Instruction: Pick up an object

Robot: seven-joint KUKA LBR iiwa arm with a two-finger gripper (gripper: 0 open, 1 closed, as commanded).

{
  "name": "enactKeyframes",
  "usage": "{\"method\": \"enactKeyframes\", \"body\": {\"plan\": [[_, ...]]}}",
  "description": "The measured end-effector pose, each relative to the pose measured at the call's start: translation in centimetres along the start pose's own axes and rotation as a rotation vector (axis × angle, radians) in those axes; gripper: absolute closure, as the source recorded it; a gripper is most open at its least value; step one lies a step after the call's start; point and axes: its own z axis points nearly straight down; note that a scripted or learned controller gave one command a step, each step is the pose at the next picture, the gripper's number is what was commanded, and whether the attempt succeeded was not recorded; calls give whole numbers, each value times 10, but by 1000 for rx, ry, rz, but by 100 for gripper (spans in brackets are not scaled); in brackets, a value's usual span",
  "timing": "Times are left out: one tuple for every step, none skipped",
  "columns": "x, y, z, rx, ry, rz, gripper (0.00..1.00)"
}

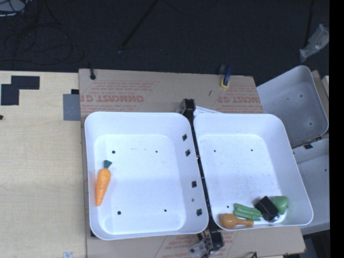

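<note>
1. Red printed lettering on the cardboard sheet [161, 93] under the bins, upside down from this view; one block left of centre, another at right, too blurred to read with certainty.
2. More red print on the cardboard's near edge, illegible.

carrot: orange toy carrot [102, 184] with a green top, lying lengthwise against the left wall of the left bin [137, 123], top pointing away

pear: tan-orange toy pear [234, 221], on its side at the near edge of the right bin [242, 123]

bean pod: green [247, 212], just behind the pear

black block: [267, 208] tilted, resting beside the pod

green piece: [280, 202] rounded, touching the block's right side
</note>
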Motion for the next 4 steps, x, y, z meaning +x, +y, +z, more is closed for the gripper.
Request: {"method": "enactKeyframes", "body": {"plan": [[70, -14, -26, -7, 3, -13, 0], [-3, 1, -24, -5, 0, -4, 0], [-35, 1, -24, -5, 0, -5, 0], [-32, 2, -34, -3, 1, -11, 100]]}}
